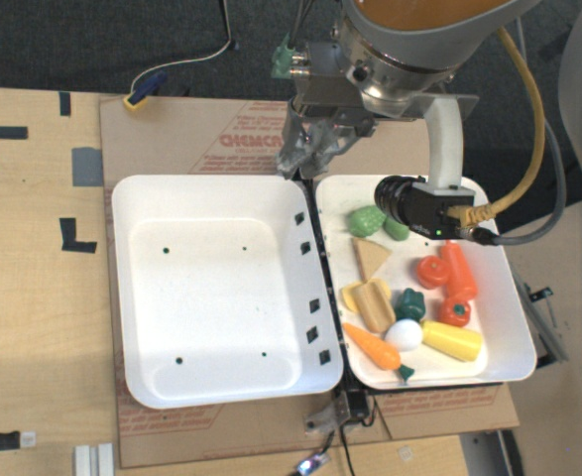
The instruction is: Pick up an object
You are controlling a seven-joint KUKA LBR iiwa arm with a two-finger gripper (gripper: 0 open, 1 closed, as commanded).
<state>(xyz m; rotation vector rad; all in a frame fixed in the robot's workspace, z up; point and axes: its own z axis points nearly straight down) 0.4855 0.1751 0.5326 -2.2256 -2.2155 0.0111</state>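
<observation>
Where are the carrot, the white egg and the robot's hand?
carrot (372, 345): camera view, middle of its orange body.
white egg (404, 335): camera view, centre of its shell.
hand (303, 162): camera view, between its fingertips, over the rear edge where the bins meet.

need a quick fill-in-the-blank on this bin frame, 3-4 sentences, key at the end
1. All the toy food lies in the ____ bin of the camera view.
2. The carrot lies along that bin's ____ edge, beside the divider.
3. The white egg touches the ____ corn cob.
4. The gripper hangs over the ____ ends of the two bins, at their shared edge.

Missing words: right; left; yellow; far
</observation>
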